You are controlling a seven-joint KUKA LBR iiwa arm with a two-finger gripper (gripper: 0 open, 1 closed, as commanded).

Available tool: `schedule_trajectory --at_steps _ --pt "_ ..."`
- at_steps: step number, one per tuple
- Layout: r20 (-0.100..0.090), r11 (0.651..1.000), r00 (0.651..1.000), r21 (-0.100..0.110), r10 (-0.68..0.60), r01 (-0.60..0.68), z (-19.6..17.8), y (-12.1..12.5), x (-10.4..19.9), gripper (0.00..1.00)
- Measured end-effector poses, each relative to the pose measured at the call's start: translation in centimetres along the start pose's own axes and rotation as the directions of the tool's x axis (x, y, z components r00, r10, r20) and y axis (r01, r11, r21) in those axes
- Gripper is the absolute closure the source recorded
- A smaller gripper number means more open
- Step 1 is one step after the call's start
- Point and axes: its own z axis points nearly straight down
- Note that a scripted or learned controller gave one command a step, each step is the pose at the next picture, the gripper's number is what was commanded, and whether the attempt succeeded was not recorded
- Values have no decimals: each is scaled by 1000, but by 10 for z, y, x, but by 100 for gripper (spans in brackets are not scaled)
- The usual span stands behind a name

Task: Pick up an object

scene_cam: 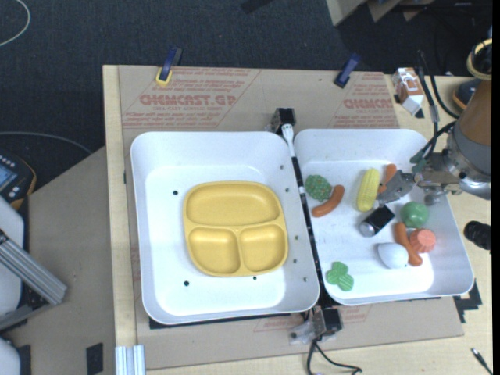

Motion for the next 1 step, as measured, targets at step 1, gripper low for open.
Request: schedule_trajectory --at_steps 1 --pt "2 1000 1000 -13 -3 3 -7 3 0 0"
